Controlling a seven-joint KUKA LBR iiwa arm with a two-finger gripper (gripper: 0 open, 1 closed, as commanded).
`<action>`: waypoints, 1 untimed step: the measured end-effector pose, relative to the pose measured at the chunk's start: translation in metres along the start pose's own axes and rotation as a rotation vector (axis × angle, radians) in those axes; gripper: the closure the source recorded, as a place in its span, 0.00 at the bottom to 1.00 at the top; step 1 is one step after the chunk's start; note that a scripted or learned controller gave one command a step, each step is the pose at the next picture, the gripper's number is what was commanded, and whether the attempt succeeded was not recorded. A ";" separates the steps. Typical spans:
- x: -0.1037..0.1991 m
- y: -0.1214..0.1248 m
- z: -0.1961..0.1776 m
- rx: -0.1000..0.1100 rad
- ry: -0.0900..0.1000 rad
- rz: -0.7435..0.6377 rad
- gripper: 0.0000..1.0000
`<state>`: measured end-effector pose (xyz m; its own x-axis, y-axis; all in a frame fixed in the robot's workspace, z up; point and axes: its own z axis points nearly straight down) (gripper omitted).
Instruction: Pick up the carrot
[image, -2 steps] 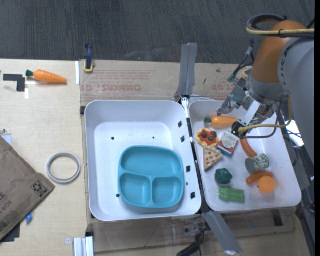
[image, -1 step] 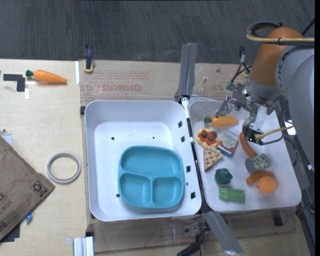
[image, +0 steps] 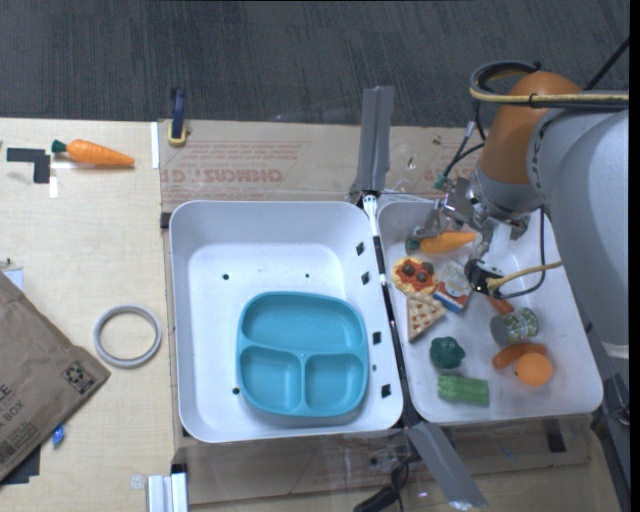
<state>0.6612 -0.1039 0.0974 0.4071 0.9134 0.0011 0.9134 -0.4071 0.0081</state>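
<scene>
Now gripper low over carrot, upper part of right bin (toy food crowded around). Fingers' state: cannot tell. Placed there to grab carrot, likely.

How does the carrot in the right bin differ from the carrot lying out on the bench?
The carrot in the right bin lies close under the gripper among other toy foods; the carrot on the bench lies alone at far left. The binned one looks paler orange and partly hidden; the bench one shows whole, green top included. Both lie roughly level.
</scene>
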 end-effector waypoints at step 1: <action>0.026 -0.013 -0.094 0.008 -0.002 -0.078 0.00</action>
<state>0.6590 -0.0745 0.1917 0.3346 0.9423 -0.0013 0.9423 -0.3347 -0.0002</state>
